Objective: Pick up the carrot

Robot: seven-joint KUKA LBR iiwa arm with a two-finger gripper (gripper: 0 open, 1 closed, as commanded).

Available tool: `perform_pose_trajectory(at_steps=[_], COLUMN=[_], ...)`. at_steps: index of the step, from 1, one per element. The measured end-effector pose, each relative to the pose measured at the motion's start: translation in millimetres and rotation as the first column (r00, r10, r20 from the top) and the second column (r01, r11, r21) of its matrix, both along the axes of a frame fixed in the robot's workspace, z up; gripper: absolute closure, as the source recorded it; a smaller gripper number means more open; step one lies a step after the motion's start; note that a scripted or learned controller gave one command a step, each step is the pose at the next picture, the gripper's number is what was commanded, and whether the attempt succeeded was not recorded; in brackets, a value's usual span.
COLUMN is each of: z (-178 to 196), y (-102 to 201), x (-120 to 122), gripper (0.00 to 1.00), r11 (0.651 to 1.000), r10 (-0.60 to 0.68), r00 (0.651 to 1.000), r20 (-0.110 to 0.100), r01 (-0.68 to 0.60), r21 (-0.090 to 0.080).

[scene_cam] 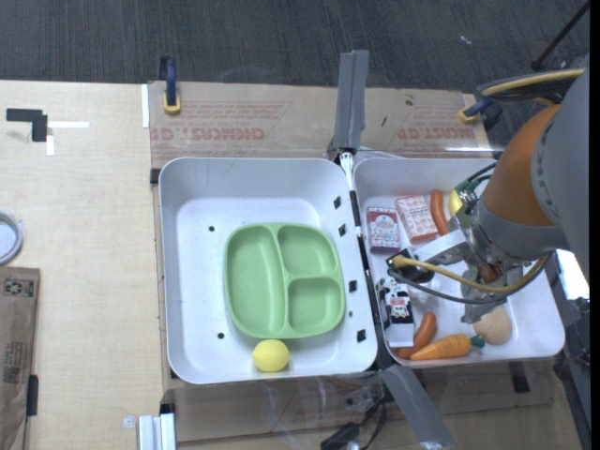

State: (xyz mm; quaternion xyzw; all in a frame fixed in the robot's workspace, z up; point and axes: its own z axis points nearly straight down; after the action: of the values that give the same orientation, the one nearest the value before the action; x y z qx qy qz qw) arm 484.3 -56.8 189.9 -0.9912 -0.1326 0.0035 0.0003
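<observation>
The carrot [441,347] is orange with a small green tip at its right end. It lies flat near the front edge of the right bin [544,345]. My gripper [485,272] hangs under the arm's orange band over the middle of that bin, behind and a little right of the carrot and apart from it. The wrist and looping cables hide most of the gripper. Nothing shows as held.
Beside the carrot lie a small reddish sausage [425,327] and a tan roll [493,325]. A little cow-print carton [398,303], two red packets [382,230], and an orange item [439,212] share the right bin. The left bin [187,251] holds a green divided plate [284,279] and a lemon [271,355].
</observation>
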Motion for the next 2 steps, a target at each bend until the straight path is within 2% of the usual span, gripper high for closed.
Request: perform_pose_trajectory(at_steps=[1, 2], z=[70, -26], y=[-19, -37], x=[98, 43], gripper=[0.0, 0.0], r11=[1.0, 0.998], r10=[-0.02, -0.066], r00=[1.0, 0.998], r20=[0.003, 0.001], r01=[0.02, 0.066], r21=[-0.001, 0.001])
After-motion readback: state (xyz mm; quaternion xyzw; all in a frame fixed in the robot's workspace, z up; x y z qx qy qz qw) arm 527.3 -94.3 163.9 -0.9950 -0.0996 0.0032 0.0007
